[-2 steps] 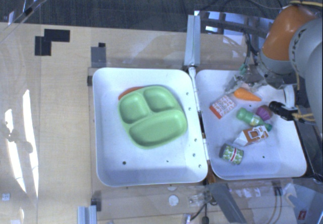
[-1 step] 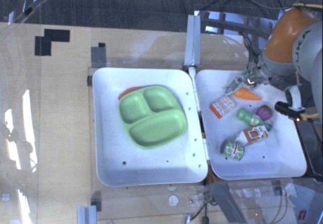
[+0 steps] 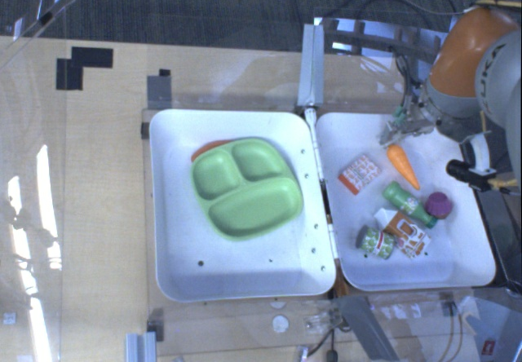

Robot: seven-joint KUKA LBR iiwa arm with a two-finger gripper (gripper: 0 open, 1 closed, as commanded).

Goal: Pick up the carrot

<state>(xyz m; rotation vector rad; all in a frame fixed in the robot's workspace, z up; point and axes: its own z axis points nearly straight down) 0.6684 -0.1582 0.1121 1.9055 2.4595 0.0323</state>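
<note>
Now the gripper (image 3: 405,125) hovers just above the carrot's (image 3: 402,166) top end in the right bin (image 3: 469,271) — open or closed, I cannot tell — a glancing touch could roll it away.

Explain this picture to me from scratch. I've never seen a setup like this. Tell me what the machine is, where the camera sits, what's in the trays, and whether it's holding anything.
One camera looks down at a slant on a bench with two shallow white bins. The machine entering from the right is a robot arm, grey with an orange band; its gripper hangs at the right bin's far edge. I can't tell how the jaws stand, and nothing shows between them.

The left bin holds a green divided plate with something orange peeking from under it. The right bin holds the carrot, lying just below the gripper, plus a small red-and-white packet, a green bottle, a purple piece and two small cartons. The job is picking up the carrot.
</note>
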